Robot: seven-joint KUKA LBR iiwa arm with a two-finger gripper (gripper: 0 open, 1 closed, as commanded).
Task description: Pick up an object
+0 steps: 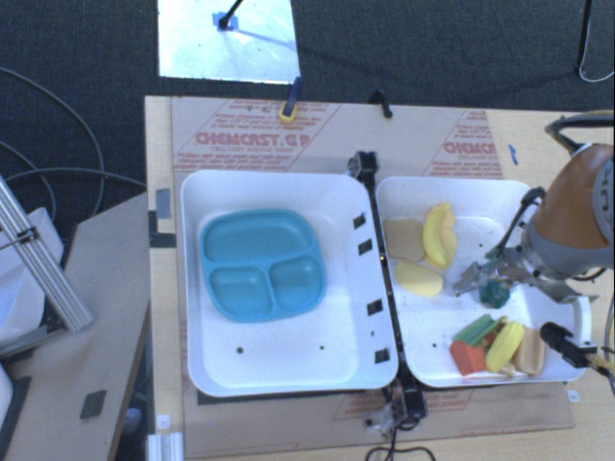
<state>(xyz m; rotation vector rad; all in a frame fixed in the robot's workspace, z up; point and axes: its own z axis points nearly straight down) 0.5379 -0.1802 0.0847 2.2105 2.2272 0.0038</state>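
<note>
While the arm reached in from the right edge of the frame, the scene stood as follows.

Arm: grey body with its orange band (pixel 577 195) at right of centre, leaning over the right bin (pixel 500 195).

Gripper: the gripper (pixel 488 281) sat low in the right bin's middle, fingers pointing toward the frame's left — a dark teal object (pixel 495 294) lay right at the fingertips, touching or nearly so.

Claw state: could not tell whether released or clenched; the fingers and the teal object blurred together, so no grasp was confirmed.

Right bin, upper left part: a tan slab (pixel 405 239) lay beside a yellow banana (pixel 439 233), the two touching.

Right bin, centre left: a pale yellow lump (pixel 419 279) lay just below the tan slab, near the gripper's tips.

Right bin, lower right corner: a cluster — green piece (pixel 475 330), orange-red block (pixel 467 357), yellow piece (pixel 505 346) and a tan piece (pixel 529 352), packed together.

Left bin: the left bin (pixel 279 353) held a blue divided tray (pixel 261 263), lying flat, left of centre.

Bench: cardboard sheet (pixel 250 137) with red print under both bins; a shiny metal plate (pixel 227 25) at upper left of the frame.
</note>
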